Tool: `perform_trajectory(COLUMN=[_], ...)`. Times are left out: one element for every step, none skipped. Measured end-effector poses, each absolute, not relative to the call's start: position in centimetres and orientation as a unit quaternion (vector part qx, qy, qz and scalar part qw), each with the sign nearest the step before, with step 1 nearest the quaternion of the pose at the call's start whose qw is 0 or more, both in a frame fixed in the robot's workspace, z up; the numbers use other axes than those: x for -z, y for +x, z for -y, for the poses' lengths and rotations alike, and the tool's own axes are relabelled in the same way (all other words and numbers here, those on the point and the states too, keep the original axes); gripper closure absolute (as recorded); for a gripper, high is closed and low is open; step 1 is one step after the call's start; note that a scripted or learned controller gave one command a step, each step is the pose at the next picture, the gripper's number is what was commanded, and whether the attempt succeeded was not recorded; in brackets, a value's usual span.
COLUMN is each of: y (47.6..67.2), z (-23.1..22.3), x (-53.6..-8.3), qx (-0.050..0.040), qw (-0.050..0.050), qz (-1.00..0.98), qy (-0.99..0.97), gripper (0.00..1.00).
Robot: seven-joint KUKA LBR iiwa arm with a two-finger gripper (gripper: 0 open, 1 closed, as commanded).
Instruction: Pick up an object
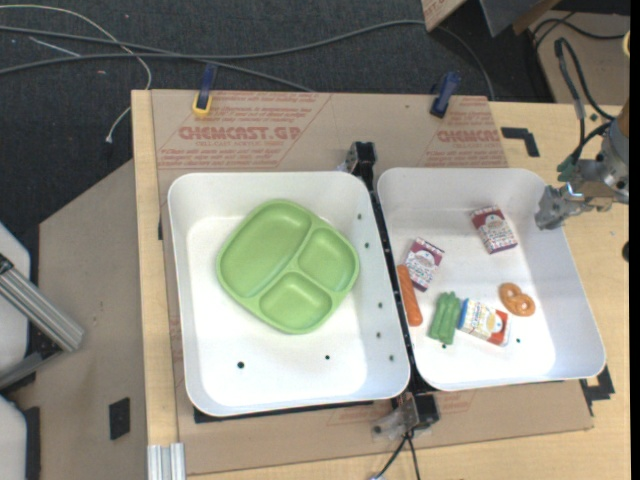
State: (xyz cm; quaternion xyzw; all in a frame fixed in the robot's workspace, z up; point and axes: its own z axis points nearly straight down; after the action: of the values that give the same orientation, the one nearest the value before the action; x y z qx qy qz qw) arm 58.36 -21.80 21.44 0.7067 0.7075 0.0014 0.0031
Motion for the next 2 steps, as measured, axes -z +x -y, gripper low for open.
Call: perform_trajectory(y=[58.5,60.0], z=[21.8,17.0], x=[-25.4,-24.6], qx=[-0.0014,-0.0004], qw=[0.003,-0.001], qz=[-0.708,-0.709], qy=[0.707,0.705], gripper=[1.0,1.0])
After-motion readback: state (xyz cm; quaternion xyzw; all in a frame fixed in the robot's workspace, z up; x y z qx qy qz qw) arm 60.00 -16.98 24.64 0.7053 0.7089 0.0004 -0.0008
